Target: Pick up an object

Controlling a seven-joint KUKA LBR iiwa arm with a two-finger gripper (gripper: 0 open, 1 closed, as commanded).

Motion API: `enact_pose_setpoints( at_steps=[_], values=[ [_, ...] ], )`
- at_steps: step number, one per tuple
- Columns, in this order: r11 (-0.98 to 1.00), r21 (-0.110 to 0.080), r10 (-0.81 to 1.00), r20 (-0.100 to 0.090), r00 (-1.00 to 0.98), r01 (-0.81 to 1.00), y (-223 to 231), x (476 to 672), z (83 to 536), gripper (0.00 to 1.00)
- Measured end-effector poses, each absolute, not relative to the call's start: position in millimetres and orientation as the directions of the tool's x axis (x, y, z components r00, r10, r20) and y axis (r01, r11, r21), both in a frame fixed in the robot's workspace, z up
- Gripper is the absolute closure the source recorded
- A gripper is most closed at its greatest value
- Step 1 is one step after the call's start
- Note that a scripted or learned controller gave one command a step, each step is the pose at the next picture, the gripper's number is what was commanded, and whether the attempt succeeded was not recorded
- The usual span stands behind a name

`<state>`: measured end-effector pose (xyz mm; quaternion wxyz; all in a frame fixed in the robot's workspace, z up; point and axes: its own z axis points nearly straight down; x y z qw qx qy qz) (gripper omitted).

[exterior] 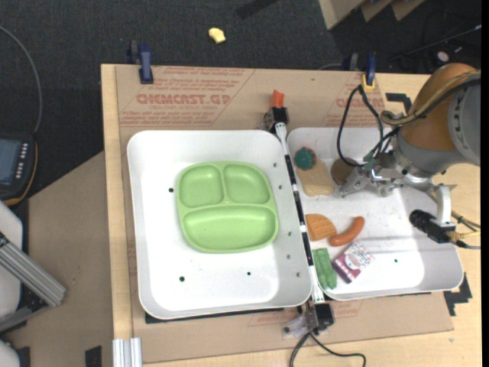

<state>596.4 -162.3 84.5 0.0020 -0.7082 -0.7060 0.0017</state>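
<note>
The right bin [428,270] holds several small items. A teal round piece [306,157] lies at its far left corner, with a beige slab [315,180] just below it and a brown piece [341,172] to the right. Nearer the front lie an orange wedge [320,225], a red sausage [348,231], a green strip [325,268] and a purple-and-white packet [354,261]. My gripper [364,180] hangs low in the bin's back half, right beside the brown piece. Whether it touches that piece is unclear.
The left bin [153,205] carries a green divided plate [227,206]. Black cables loop over the right bin's back edge [348,128]. The grey arm with its orange band [435,128] covers the bin's far right corner. A black fitting [428,224] sticks out below the wrist.
</note>
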Motion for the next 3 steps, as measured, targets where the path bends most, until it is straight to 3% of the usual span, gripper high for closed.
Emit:
enact_pose_setpoints(
  at_steps=[1,2,3],
  values=[
    [0.006,0.007,1.000,-0.001,-0.006,1.000,-111.2,662.5,85.4,0.00],
    [-0.002,-0.003,1.000,0.000,0.002,1.000,-124.9,633.3,84.9,0.00],
    [0.000,0.001,1.000,-0.001,0.000,1.000,-124.1,634.9,95.6,1.00]
  ],
)
